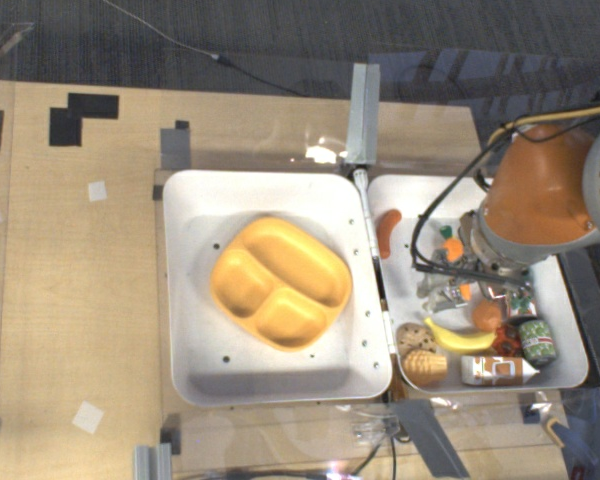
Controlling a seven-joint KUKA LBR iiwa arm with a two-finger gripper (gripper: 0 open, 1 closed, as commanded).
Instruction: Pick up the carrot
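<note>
**Arm over the crowded right bin**

From the camera above, two white bins sit side by side. The left bin [180, 298] holds one yellow plate [280, 281] with three sections.

The right bin [570, 358] is full of toy food: a red sausage [388, 230], a banana [460, 338], a round cookie [413, 336], a bread roll [426, 367], a bottle [496, 370], a green can [537, 338] and an orange ball [488, 315].

The carrot [451, 249] lies in this bin, near the middle, just beside the gripper [462, 286]. Its green top points to the far side. The arm hides most of it (so its long line is hard to tell).

I cannot tell if the gripper is open or closed.
</note>
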